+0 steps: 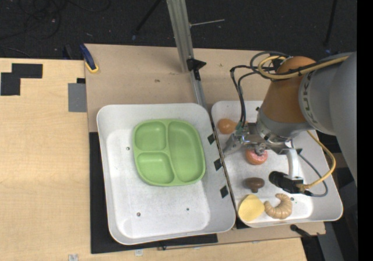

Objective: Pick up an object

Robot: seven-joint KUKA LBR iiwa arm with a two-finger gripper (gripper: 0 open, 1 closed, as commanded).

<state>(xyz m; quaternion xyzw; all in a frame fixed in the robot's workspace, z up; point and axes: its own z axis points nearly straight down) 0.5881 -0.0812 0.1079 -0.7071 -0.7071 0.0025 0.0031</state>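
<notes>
Right now my two-finger gripper sits low in the right white bin, directly over the pinkish round toy; whether it has a grip I cannot tell. I would confirm a centred grasp before lifting straight up, clear of the small orange ball to the left and the brown oval piece just nearer.

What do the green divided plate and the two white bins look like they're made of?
The green divided plate looks like moulded plastic: uniform colour, smooth rounded compartment walls, soft sheen. The left bin and right bin look like thin formed plastic or coated sheet, matte white with rounded rims; the left one shows a few small dark spots, perhaps fasteners. The picture leaves it open.
</notes>
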